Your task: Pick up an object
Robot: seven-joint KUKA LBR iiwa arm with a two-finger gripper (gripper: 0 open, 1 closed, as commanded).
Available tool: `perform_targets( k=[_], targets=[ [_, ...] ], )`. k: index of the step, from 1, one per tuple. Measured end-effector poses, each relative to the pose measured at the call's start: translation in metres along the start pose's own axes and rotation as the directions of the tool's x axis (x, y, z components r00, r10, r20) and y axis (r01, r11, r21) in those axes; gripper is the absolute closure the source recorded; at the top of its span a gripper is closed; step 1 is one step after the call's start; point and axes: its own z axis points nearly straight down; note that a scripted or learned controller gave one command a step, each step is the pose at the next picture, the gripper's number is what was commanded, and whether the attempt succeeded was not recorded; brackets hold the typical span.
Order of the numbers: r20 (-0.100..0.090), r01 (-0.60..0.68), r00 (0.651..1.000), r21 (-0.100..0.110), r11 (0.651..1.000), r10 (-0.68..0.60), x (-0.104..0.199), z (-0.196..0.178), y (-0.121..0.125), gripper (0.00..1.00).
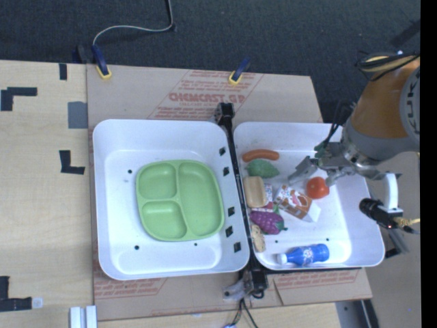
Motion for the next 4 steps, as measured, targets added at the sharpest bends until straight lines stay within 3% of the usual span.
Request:
perform_targets(
  k=[1,2,3,4],
  targets=[
    [0.000,0.002,1.000,0.000,1.000,-0.002,0.070,0.006,0.037,0.00],
    [0.001,0.001,1.000,-0.001,1.000,-0.001,0.085,0.006,0.077,0.00],
    [0.001,0.000,1.000,0.000,1.000,0.000,0.097,0.006,0.075,0.00],
    [0.002,-0.001,1.000,-0.003,1.000,0.001,0.041,0.103,0.049,0.00]
  ],
)
